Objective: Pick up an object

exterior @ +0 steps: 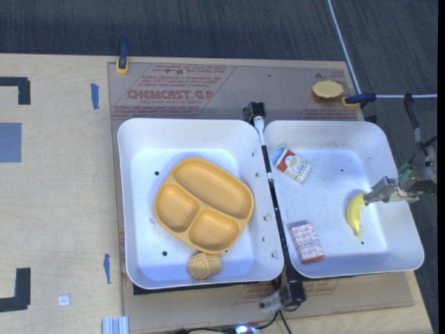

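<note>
A yellow banana (354, 214) lies in the right bin (389, 145), near its right wall. My gripper (382, 191) reaches in over that wall and sits just above and to the right of the banana's upper end, close to it. Nothing shows held in it. A small white carton with red and blue print (292, 164) lies in the bin's upper left. A red and white packet (306, 241) rests near the bin's front edge.
The left bin (139, 152) holds a yellow divided plate (203, 204) and a tan round object (204, 264) at its front. A yellow disc (327, 89) and a blue clamp (358, 99) sit on the cardboard behind the right bin.
</note>
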Controlling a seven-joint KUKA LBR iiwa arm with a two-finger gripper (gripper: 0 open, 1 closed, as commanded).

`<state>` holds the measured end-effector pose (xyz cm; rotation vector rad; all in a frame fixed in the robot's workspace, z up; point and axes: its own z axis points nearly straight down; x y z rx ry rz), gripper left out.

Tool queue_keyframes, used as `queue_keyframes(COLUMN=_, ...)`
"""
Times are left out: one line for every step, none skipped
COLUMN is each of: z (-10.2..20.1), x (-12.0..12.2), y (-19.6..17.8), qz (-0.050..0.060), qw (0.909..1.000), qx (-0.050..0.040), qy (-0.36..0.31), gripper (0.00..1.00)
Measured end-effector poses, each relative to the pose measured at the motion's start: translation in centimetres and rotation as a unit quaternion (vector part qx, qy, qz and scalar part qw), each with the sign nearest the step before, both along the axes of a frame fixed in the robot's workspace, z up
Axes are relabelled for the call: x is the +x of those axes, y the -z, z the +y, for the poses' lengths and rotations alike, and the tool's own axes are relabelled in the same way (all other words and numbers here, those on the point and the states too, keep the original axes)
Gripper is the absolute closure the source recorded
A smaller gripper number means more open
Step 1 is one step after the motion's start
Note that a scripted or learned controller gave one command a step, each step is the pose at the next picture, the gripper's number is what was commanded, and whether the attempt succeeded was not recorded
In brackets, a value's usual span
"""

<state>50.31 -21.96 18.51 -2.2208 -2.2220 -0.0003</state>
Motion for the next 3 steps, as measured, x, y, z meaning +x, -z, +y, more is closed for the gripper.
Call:
queue_keyframes(z=1.6, x=0.9, y=9.0, qz=-0.001, qw=1.0000, qx=-0.0006, qy=0.000, gripper=0.00)
queue_keyframes(z=1.6, x=0.9, y=8.0, qz=-0.002, qw=1.0000, qx=-0.0012, qy=0.000, gripper=1.00)
queue_keyframes(z=8.5, x=-1.5, y=0.4, qz=-0.001, qw=1.0000, qx=-0.0002, qy=-0.001, gripper=1.00)
